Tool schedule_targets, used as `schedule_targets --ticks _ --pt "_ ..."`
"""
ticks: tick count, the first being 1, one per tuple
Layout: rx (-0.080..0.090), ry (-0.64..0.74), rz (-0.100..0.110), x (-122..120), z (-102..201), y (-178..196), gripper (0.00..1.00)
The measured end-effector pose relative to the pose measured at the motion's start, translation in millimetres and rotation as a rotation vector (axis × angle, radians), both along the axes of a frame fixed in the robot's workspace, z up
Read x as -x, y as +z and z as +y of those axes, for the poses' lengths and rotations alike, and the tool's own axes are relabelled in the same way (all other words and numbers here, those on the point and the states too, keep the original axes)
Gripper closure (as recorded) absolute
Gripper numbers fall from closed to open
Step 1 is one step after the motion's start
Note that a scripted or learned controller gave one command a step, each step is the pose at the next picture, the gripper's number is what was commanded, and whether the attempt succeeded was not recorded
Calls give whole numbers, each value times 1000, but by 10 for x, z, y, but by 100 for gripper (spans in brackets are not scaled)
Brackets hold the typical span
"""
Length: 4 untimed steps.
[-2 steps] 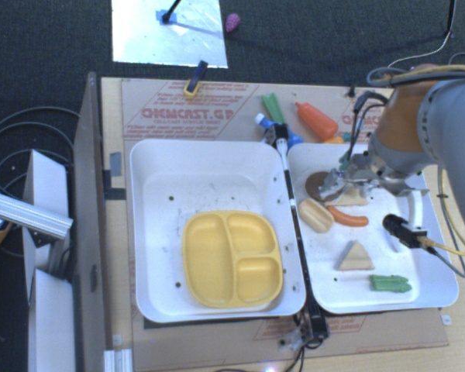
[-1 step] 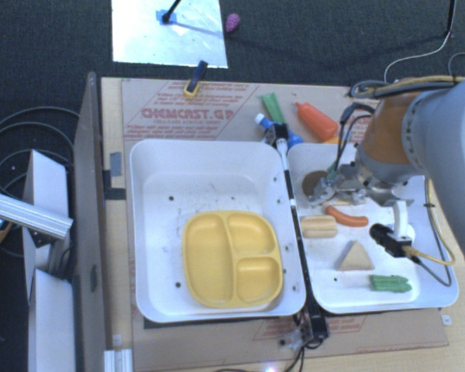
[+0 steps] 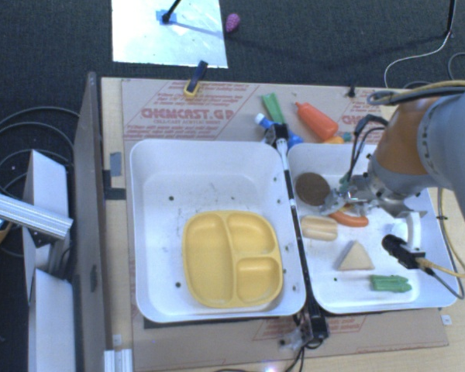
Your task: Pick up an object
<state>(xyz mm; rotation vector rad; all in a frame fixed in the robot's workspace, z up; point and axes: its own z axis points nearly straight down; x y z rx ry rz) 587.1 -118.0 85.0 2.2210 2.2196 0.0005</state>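
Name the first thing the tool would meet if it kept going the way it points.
Probably the orange sausage-shaped piece in the right bin: the tool points down right above it. Depth is unclear; the brown round piece lies close beside.

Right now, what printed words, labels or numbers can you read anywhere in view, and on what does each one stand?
"CHEMCAST GP": red print on the brown board under the two bins, just behind the left bin.
The same red print seems to repeat to the right on that board, behind the right bin, but is partly covered and too blurred to read.
Nothing else legible.

Divided tray [image 3: 232, 259] in left bin [image 3: 159, 177]
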Motion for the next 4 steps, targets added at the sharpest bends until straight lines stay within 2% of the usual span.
schedule_targets --ticks 1,2,3,4 --pt "-1 9 -6 -561 365 6 0" --pt "-1 0 5 10 279 -11 0" --pt "-1 4 -2 -24 284 106 100" --pt "-4 10 -8 237 832 1128 100"
